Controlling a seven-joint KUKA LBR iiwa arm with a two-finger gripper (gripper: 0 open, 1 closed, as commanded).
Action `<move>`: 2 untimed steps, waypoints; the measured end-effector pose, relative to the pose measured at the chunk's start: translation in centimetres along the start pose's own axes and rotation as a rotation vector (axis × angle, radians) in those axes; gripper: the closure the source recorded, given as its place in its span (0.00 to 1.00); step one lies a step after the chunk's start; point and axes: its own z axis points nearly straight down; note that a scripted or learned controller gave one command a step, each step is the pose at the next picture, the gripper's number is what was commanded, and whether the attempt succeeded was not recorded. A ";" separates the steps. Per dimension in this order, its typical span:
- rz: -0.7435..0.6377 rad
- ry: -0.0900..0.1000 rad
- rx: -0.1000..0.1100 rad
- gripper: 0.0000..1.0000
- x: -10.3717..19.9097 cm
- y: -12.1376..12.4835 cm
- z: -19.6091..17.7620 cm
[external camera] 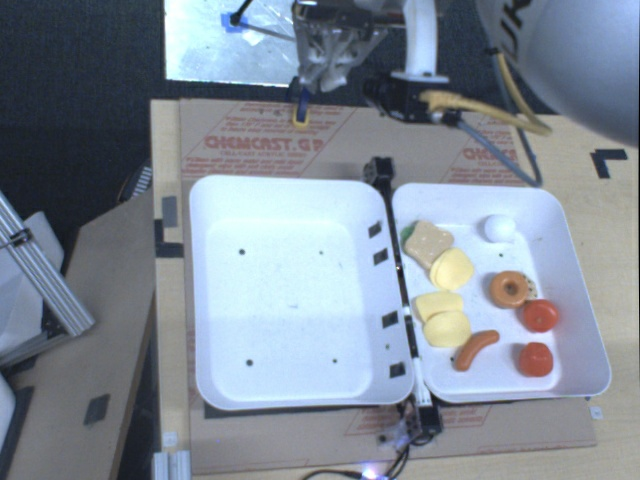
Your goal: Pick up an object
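Beyond the far rim of the right bin [572, 268], up against the top edge of the camera view, the gripper [325, 76] hung over the cardboard sheet [260, 138], well apart from anything in that bin; its fingers pointed downward, but whether they were spread or closed could not be told, and nothing was seen between them. All the candidate objects lay in the right bin: a slice of toast [428, 242] near its inner wall, with a yellow piece [452, 268] touching its near side; two further yellow pieces [443, 318] nearer the front; a sausage [475, 349] just beside them; a white ball [498, 228] toward the bin's far rim; a doughnut [510, 289] near its middle; and two red tomatoes [538, 336] toward its outer wall. These appeared to be light, rigid toy foods with smooth skins. The doughnut, standing free of its neighbours, seemed the easiest take: a pinch across its outer ring should hold, whereas the round ball would probably roll away. The left bin [215, 268] lay just beside the right bin.
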 end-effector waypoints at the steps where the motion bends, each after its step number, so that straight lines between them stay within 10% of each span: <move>1: -0.006 0.000 0.009 1.00 0.1 -8.9 0.0; 2: 0.003 -0.001 0.005 1.00 -6.1 -10.9 -0.1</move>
